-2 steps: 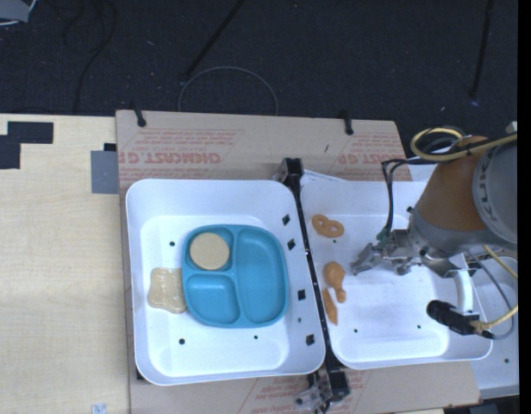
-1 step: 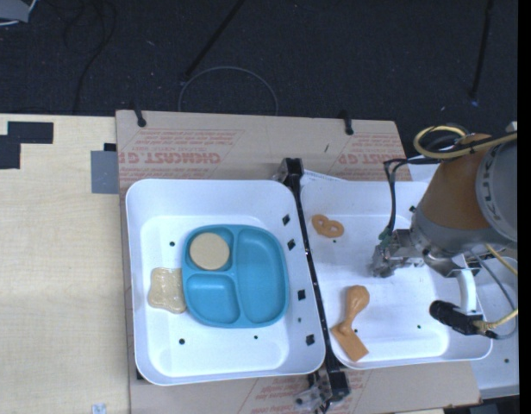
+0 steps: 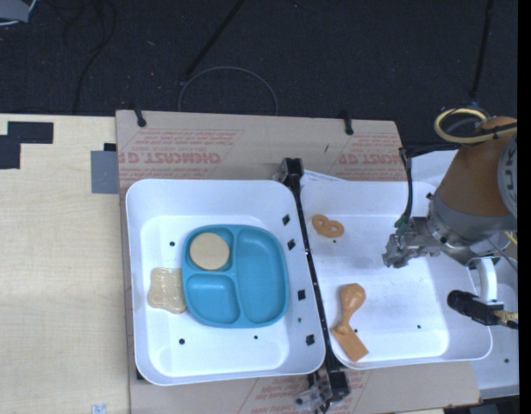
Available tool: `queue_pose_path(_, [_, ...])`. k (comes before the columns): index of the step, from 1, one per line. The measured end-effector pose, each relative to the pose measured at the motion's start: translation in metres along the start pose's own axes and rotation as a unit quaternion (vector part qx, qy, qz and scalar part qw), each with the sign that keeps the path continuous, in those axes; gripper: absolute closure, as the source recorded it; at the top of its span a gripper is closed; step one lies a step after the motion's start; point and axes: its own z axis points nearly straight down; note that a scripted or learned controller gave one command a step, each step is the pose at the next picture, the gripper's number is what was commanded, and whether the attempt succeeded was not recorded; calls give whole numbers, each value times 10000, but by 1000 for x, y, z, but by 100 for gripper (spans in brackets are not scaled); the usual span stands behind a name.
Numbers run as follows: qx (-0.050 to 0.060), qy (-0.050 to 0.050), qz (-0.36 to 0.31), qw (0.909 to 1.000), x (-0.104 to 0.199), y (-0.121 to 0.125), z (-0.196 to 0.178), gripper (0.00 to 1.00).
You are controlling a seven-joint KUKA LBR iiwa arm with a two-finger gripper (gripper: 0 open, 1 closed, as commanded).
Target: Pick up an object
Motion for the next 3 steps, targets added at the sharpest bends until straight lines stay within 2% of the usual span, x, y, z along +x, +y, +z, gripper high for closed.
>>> queue_pose_path(1, [-5,1,-24,10000,2,-9,-55,100])
queue_pose_path(2, [-5,-2,-37,10000,-4,-2,-101,100])
queue_pose_path(3, [10,9,-55,10000,41,15,-105,100])
